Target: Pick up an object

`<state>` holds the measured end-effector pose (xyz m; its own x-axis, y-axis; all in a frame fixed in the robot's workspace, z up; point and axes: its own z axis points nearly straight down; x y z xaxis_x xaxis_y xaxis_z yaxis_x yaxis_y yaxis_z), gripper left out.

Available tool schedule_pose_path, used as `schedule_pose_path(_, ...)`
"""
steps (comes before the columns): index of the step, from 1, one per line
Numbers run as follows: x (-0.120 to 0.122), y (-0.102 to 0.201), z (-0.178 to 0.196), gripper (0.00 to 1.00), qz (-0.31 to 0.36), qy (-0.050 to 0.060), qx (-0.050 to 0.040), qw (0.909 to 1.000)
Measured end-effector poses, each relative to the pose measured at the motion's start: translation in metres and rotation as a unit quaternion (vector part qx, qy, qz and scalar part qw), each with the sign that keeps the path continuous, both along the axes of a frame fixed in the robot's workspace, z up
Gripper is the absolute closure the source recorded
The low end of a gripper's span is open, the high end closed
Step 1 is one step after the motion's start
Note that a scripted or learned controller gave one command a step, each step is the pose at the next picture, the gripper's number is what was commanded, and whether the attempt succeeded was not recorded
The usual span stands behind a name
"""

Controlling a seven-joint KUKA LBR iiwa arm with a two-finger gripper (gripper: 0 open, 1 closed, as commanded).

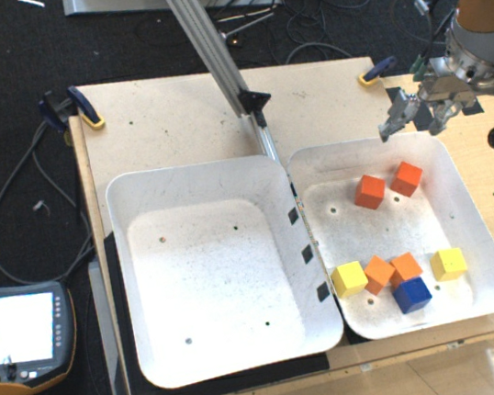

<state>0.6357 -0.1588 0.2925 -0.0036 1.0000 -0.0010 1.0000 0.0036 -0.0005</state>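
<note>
Blocks lie in the right bin (471, 203) below the gripper (415, 116), two orange ones (370, 191) nearest it, a blue block (412, 294) and yellow blocks (349, 277) farther off, while its fingers stand apart, holding nothing, above the bin's far rim.
</note>
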Motion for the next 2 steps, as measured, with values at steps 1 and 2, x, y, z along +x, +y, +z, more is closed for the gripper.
schedule_pose_path(1,0.0000,0.0000,0.0000,0.00,0.000,0.000,-0.0001,1.0000)
schedule_pose_path(2,0.0000,0.0000,0.0000,0.00,0.000,0.000,-0.0001,1.0000)
